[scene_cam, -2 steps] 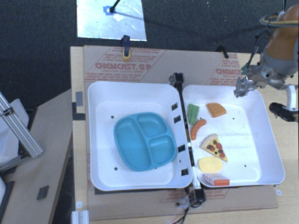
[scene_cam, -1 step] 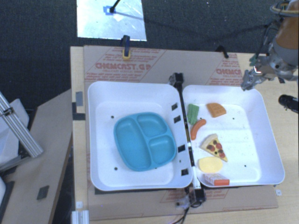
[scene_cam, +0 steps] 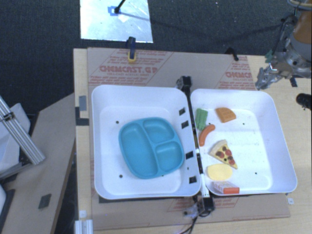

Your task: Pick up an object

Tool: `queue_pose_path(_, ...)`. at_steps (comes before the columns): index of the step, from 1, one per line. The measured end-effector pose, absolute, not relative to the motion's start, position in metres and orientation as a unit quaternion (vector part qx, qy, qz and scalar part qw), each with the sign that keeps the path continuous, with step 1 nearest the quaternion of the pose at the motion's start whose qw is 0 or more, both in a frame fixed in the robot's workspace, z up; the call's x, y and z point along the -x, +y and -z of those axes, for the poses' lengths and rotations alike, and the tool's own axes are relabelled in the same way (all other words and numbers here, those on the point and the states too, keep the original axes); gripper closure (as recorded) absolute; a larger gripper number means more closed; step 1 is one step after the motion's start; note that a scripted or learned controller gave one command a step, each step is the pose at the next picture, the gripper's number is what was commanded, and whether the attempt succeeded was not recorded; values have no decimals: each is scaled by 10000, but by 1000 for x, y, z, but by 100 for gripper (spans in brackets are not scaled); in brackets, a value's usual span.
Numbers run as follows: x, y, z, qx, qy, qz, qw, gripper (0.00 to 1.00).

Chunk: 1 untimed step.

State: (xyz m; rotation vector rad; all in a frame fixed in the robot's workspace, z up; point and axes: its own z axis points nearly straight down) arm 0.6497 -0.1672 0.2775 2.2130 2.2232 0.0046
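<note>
The right bin (scene_cam: 273, 130) holds several toy foods: a green piece (scene_cam: 201, 118), an orange bread-like piece (scene_cam: 225, 114), a red-orange sausage (scene_cam: 206, 134), a pizza slice (scene_cam: 224, 153), a yellow disc (scene_cam: 219, 172) and a small white and red block (scene_cam: 224, 188). My gripper (scene_cam: 263, 78) hangs at the upper right, above the bench just beyond the right bin's far corner, apart from all the foods. Nothing shows between its fingers.
The left bin (scene_cam: 105, 130) carries a blue divided plate (scene_cam: 150, 146). A black clip strip (scene_cam: 187, 126) joins the two bins. A metal sheet (scene_cam: 116, 12) lies at the back, and an aluminium rail (scene_cam: 17, 133) stands at the left.
</note>
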Motion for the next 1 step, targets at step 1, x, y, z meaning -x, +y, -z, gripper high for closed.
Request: queue_pose_path(1, -623, -118, -260, -7043, 7099, -1, -8, 100)
